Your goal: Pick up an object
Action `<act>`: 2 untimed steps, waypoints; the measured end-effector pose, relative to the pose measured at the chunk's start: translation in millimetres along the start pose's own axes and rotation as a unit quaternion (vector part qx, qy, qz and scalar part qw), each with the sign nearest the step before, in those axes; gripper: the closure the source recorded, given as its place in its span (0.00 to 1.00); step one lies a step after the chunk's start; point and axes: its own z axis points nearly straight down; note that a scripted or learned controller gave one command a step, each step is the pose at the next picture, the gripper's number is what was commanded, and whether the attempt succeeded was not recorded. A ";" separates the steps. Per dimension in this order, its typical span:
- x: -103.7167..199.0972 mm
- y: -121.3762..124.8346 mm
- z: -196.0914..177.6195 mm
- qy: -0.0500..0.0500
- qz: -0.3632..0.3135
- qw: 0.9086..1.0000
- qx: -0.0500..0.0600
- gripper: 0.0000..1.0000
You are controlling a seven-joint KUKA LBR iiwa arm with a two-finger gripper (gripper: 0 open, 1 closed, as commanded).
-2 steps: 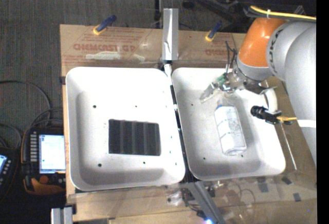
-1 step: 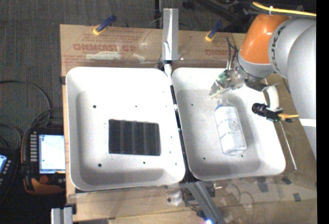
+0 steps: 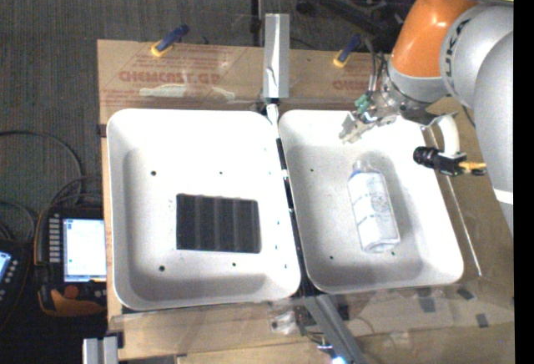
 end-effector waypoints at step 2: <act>-62.5 -59.8 62.3 -0.005 -0.073 0.997 -0.005 0.00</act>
